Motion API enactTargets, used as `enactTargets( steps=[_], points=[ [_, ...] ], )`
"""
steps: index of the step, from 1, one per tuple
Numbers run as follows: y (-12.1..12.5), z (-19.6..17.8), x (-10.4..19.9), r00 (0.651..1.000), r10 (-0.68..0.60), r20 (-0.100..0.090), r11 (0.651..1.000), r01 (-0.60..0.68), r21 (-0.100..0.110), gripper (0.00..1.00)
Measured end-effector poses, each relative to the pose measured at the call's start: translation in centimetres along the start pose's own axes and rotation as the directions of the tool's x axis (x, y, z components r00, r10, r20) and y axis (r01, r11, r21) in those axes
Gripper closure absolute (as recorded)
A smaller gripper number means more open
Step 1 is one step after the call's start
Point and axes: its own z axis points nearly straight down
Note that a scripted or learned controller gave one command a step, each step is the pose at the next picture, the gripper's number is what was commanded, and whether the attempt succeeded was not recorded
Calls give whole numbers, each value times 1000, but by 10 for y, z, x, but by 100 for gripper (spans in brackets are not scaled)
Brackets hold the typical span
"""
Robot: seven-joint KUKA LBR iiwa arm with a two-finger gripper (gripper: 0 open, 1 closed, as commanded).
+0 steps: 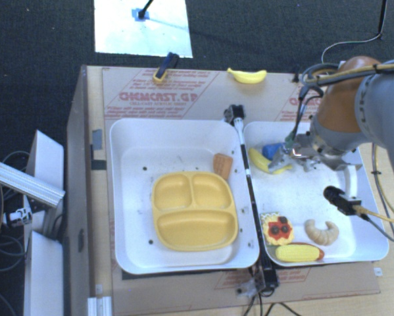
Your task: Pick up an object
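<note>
My gripper hangs low over the back left part of the right bin. It is right beside a blue piece that lies against a yellow banana-shaped toy. Whether it touches either one is unclear. Along the bin's front lie a round pizza-like toy, a corn cob and a pale croissant. The grey arm with its orange band reaches in from the right.
The left bin holds a yellow divided plate and a brown cone by its right wall. A second yellow banana and a small yellow-and-dark tool rest on the board behind the bins. A black cable part hangs over the right bin.
</note>
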Motion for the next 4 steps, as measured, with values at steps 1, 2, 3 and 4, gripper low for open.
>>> enactTargets(
  steps=[1,2,3,4],
  points=[
    [63,40,7,1000,7,-1,1000,-7,14,0],
    [67,40,-1,1000,4,-9,1000,-4,29,0],
    [67,41,-1,1000,4,-9,1000,-4,28,0],
    [68,40,-12,1000,6,-9,1000,-5,27,0]
  ],
)
